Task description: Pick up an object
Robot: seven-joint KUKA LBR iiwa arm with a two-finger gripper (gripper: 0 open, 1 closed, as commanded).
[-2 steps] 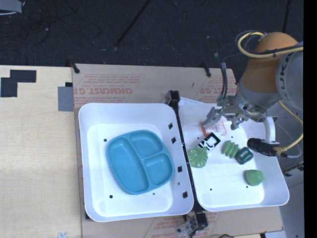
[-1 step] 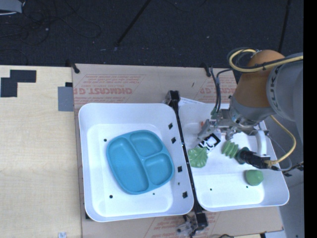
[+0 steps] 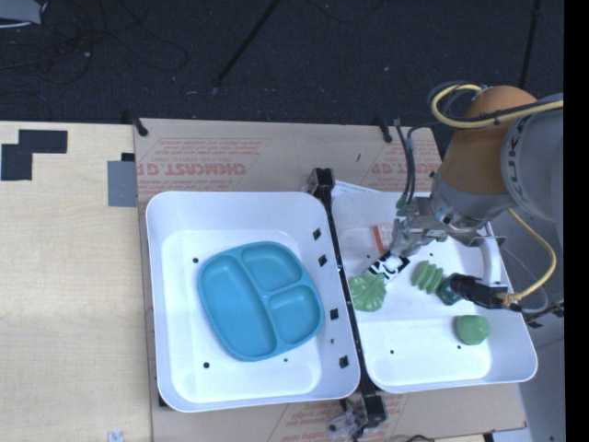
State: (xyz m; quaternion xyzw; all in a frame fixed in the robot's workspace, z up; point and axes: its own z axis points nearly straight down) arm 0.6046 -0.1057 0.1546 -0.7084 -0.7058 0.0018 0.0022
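White plastic forms the two shallow bins that we see side by side on the bench: the left bin at the centre of the frame and the right bin toward the lower right. We find a blue divided tray lying flat in the left bin. We locate the candidate objects in the right bin: a green leaf-shaped piece near its left wall, a ridged green piece right of that, a rounded green piece lower right, and a small black-and-white item. The gripper sits directly above the black-and-white item; we cannot tell its opening width.
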